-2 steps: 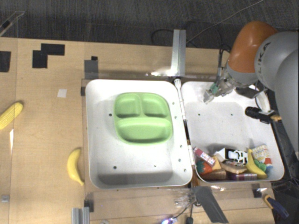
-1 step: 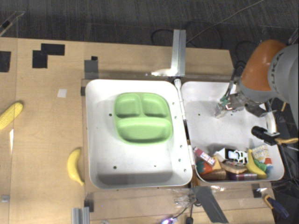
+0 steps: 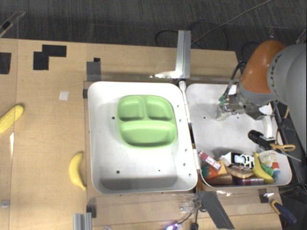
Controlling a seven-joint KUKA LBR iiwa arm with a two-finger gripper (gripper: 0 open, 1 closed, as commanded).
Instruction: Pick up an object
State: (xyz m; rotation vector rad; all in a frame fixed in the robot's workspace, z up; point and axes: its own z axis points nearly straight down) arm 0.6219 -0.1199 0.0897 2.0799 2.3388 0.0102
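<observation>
Two white bins are sitting on a wooden tabletop [image 3: 43, 152] above dark carpet, toys [image 3: 240, 166] crowding the right bin's [image 3: 211, 133] near edge, while the gripper [image 3: 225, 107] is hovering above them.

The arm [image 3: 288, 75] is made of rounded, smooth light-grey shells, bulky and matte, with soft highlights along their curves. Above the wrist sits 1 glossy orange band [image 3: 259, 73], dome-shaped from this angle, darker toward its lower edge. A thin black cable [image 3: 237, 72] loops along the band's left side toward the wrist. Below the band the wrist housing turns darker grey. The gripper [image 3: 225, 107] is small and metallic, silver-grey with bright glints, and carries a little green spot on its upper left part. Its finer details are too small to make out.
</observation>
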